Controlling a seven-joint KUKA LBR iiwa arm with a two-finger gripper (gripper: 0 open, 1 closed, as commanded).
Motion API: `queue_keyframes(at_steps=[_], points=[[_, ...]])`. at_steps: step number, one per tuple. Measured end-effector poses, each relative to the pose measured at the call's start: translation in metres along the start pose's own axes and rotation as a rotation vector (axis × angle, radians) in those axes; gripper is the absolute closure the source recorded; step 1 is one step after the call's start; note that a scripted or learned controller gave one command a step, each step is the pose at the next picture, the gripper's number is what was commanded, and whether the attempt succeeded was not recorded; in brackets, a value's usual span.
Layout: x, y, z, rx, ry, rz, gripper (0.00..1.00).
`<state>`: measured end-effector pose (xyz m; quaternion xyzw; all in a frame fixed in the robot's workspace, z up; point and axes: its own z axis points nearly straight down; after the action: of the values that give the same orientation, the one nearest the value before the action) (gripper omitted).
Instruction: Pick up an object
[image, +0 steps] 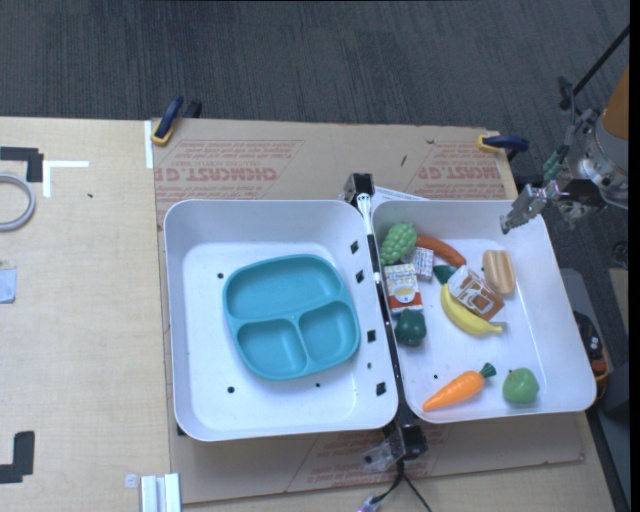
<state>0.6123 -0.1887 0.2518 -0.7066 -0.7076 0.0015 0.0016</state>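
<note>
The right bin (560, 300) holds several toy foods. Among them are a bumpy green fruit (399, 242), an orange-red sausage (441, 250), a hot dog bun (498, 272), a banana (468, 314), a small juice box (401, 283), a dark green pepper (409, 327), a carrot (458, 390) and a green apple (520, 386). My gripper (523, 210) hangs over the bin's far right corner, above the rim and apart from all the food. The bun is the nearest item to it.
The left bin (190, 300) carries a teal divided plate (291, 315). Cardboard (260, 165) lies under both bins, held by blue and yellow clamps (168, 119) at its far corners. The arm (605, 150) comes in from the upper right.
</note>
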Motion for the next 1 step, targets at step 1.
queue_keyframes(at_steps=[1], points=[[0.0428,-0.0768,0.1277,0.001,0.001,0.003,0.00]])
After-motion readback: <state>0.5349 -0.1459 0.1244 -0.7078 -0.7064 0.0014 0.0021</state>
